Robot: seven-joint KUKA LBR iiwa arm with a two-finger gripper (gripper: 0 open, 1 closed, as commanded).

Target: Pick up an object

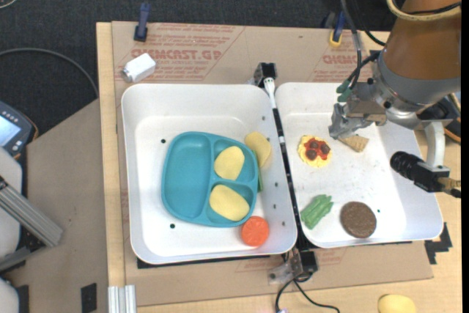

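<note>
The gripper [350,125] hangs low in the right bin [410,227], fingertips at a tan wedge [357,143] beside the pizza [315,150]; whether anything is actually gripped cannot be told from here. It looks like the grasp step (nothing is lifted yet). Next, a firm close on the wedge and a straight lift clear of the pizza.

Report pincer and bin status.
Pincer low over right bin, beside tan wedge. Nothing seen gripped. Small pizza, green piece, brown disc nearby.
</note>
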